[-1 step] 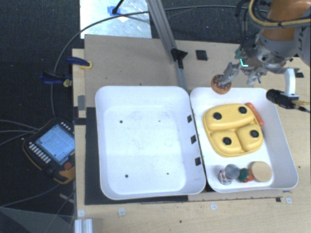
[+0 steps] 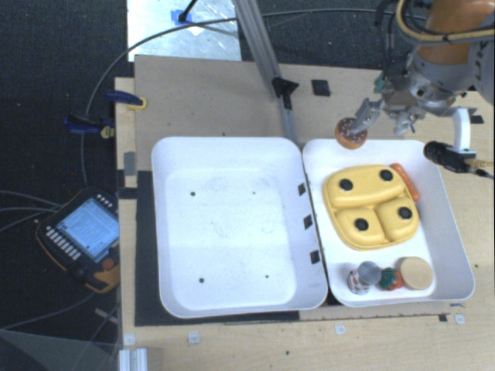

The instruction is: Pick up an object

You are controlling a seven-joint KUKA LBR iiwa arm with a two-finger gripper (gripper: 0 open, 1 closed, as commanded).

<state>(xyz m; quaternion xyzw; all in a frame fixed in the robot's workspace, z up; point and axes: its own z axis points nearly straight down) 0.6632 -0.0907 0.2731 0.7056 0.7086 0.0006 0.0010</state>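
Above the right bin [image 2: 456, 253], fingers [image 2: 363, 118] pinch a donut-shaped toy [image 2: 350, 133].

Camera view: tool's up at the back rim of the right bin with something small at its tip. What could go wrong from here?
1. The small round brown object sits at the tip of the tool, over the right bin's back rim. If the grip is marginal, it may drop onto the bench outside the bin.
2. The yellow tray lies just below; a dropped piece could bounce off it.
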